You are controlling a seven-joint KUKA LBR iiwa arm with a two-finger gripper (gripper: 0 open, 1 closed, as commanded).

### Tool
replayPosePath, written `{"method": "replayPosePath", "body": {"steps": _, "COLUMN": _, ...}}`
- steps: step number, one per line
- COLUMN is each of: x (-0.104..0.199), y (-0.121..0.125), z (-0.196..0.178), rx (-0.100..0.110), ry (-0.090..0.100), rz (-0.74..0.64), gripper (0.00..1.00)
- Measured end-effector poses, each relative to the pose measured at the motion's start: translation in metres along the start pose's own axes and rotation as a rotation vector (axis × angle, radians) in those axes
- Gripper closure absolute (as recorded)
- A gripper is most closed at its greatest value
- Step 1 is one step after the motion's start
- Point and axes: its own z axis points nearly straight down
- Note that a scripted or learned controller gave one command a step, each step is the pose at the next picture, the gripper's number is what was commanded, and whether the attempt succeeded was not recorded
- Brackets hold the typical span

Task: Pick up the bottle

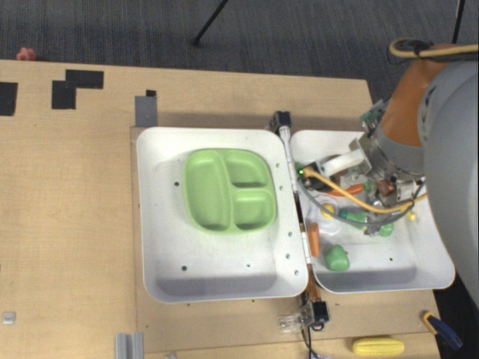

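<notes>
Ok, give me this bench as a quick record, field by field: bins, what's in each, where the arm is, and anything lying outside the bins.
left bin: holds a green divided tray
right bin: a cluttered pile of small items under the arm, plus a green lump and an orange piece near its left wall
bottle: cannot pick it out in the clutter
arm: reaches in from the right, over the right bin
gripper: low in the pile, fingers hidden
outside the bins: a yellow corn cob on the bench, at the bottom edge
</notes>
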Motion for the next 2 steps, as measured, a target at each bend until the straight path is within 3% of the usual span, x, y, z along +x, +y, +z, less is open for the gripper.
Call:
{"method": "replayPosePath", "body": {"steps": 1, "x": -0.001, "y": 0.046, "z": 0.067, "rx": 0.000, "ry": -0.003, "rz": -0.073, "gripper": 0.00}}
{"method": "replayPosePath", "body": {"steps": 2, "x": 0.000, "y": 0.046, "z": 0.057, "rx": 0.002, "ry": -0.002, "rz": -0.081, "gripper": 1.00}}
